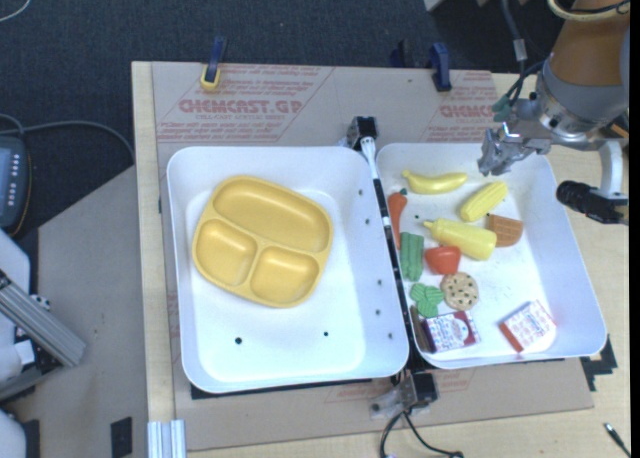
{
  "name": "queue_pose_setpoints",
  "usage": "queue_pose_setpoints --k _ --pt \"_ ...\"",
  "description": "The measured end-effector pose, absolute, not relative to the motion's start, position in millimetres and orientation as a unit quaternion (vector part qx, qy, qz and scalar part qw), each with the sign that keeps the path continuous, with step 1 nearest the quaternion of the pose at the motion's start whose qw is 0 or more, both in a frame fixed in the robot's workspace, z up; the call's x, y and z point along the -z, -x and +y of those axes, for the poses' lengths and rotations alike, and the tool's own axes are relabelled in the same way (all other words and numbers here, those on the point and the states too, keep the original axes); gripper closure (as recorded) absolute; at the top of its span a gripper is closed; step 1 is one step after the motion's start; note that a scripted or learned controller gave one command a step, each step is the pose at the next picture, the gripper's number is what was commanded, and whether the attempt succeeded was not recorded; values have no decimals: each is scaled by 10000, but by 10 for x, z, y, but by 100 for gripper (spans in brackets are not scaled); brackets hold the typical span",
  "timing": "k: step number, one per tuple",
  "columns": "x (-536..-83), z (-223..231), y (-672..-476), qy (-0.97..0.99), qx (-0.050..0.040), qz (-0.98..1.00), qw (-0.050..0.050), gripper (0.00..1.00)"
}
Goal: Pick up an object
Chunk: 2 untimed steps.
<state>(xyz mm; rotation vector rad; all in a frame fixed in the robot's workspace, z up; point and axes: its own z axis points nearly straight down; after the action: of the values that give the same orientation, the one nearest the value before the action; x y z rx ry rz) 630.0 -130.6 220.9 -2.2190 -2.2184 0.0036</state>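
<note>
The right bin (575, 276) holds several toy foods: a banana (434, 182), a corn cob (482, 200), a yellow squash (462, 236), a carrot (397, 212), a tomato (443, 259), a cookie (460, 291), a green pepper strip (411, 255), broccoli (427, 298) and two red packets (449, 330) (527, 325). My gripper (493, 161) hangs over the bin's far side, just above and behind the corn cob and right of the banana. Nothing shows between its tips.
The left bin (200, 346) carries a yellow divided plate (262, 240). A black divider with clamps (380, 216) runs between the bins. Blue and yellow clamps (211, 66) (440, 68) hold the cardboard at the back. A brown slice (507, 231) lies beside the squash.
</note>
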Motion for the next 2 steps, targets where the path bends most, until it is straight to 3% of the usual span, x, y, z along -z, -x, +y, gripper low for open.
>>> queue_pose_setpoints --k 2 --pt "-2191 -710 -5561 7062 -11 -7080 28 100"
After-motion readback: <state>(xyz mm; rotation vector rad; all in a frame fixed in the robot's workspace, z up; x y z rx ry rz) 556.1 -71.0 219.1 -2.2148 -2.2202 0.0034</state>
